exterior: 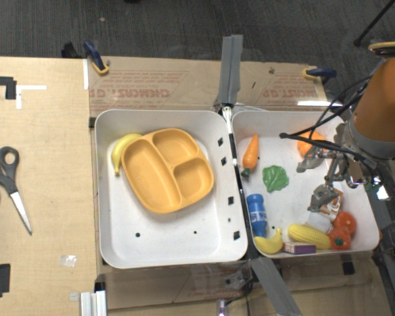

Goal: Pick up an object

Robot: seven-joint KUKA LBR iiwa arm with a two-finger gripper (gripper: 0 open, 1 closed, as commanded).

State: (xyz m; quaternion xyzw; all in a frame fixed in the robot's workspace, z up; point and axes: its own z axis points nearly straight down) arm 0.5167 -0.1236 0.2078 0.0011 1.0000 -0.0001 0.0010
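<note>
**Over the right bin, above the toy food**

I reach in from the right, my grey arm with its orange band (pixel 384 97) hanging over the right shallow white bin (pixel 286 127). My two-finger gripper (pixel 324 197) sits low over the bin's right half, cables draped across it; from this view I cannot tell whether my jaws are open or shut, nor whether anything lies between them.

Just beneath and near of me lie a red plastic tomato (pixel 343 224) and a yellow toy corn cob (pixel 309 236). Along the near wall sit a small yellow banana-shaped piece (pixel 268 243) and a purple block (pixel 299 247). Left of me are a green leafy toy (pixel 275 178), an orange plastic carrot (pixel 251 152) and a blue can (pixel 256 212) lying by the bin's left wall.

The left white bin (pixel 118 236) holds an orange three-compartment plate (pixel 168 170) with a yellow banana (pixel 122 150) touching its far-left rim.
</note>
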